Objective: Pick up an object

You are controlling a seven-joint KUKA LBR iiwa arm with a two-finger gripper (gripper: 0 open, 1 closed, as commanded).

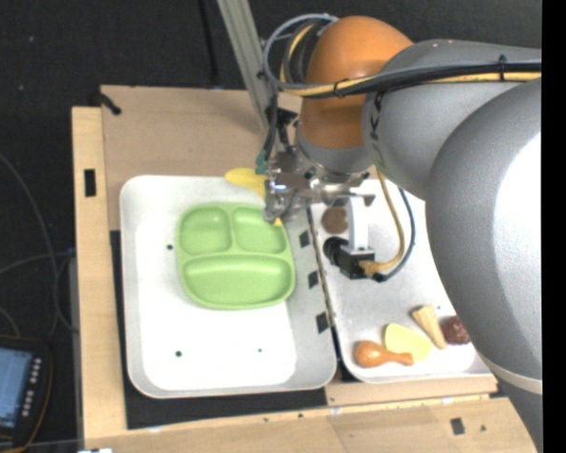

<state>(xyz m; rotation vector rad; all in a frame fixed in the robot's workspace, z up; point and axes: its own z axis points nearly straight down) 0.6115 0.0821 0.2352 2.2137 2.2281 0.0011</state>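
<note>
Yellow object sits at the left bin's far rim, just beyond the green divided plate. Your gripper hangs beside it, over the plate's far right corner; can't tell its state. Open floor: the left bin's near half. Right bin: toy food along the near edge.

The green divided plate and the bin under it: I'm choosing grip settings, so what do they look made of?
The green divided plate looks like moulded plastic: uniform light green, rounded compartment ridges, a soft matte sheen. The left bin looks like thin white plastic, smooth, with rounded corners and a raised rim. Neither can be confirmed by look alone.
</note>
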